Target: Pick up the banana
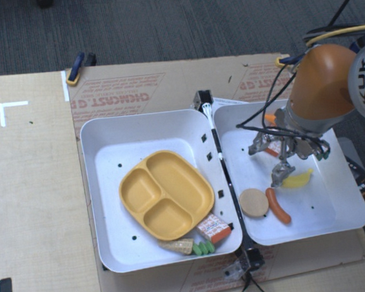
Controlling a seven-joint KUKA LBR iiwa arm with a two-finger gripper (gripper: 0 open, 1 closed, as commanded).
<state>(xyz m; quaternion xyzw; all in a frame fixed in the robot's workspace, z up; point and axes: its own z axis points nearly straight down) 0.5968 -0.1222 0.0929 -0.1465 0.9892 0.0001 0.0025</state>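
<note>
In the right bin point(345, 212) the pincer point(283, 175) hangs just beside the yellow banana point(297, 179) — a sausage point(278, 206) and round bun point(254, 203) lie near.

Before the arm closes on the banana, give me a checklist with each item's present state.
1. Banana lying exposed in the right bin: ok.
2. Gripper over the right bin, next to the banana's left end: ok.
3. Banana between the fingers: cannot tell.
4. Finger opening: cannot tell.
5. Sausage and round bun apart from the banana: ok, though both lie just below the gripper.
6. Yellow plate away in the left bin: ok.
</note>
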